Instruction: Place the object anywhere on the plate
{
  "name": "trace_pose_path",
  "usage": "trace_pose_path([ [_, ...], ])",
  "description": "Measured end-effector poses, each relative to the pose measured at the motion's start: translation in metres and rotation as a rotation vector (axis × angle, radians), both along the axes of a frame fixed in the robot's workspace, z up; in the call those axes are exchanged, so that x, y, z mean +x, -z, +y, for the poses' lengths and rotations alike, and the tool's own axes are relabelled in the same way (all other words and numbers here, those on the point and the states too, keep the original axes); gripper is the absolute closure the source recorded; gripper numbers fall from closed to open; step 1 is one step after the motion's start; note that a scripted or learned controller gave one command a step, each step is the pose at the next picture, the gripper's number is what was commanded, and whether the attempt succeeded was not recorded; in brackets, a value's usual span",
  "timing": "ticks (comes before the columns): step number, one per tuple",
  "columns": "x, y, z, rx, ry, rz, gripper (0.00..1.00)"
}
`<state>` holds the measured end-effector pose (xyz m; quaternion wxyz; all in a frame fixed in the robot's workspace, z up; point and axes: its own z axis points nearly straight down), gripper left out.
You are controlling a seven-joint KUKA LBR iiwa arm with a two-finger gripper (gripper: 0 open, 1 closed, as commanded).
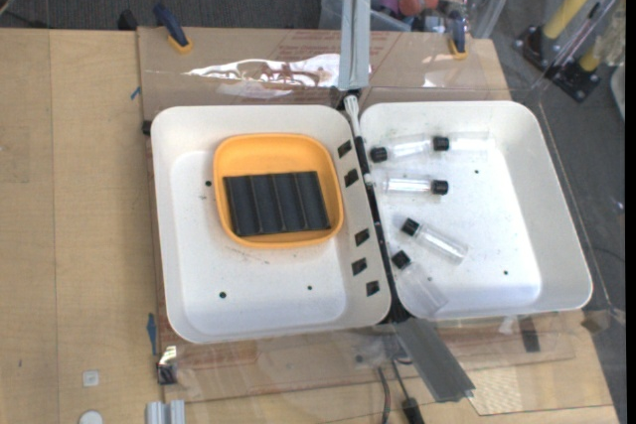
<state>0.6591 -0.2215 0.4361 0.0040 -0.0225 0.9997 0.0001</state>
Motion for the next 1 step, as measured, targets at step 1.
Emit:
trace_pose_path([
  [1,0.0096,-0.0001,0.0004,-0.002,-0.279,-0.003,1.0],
])
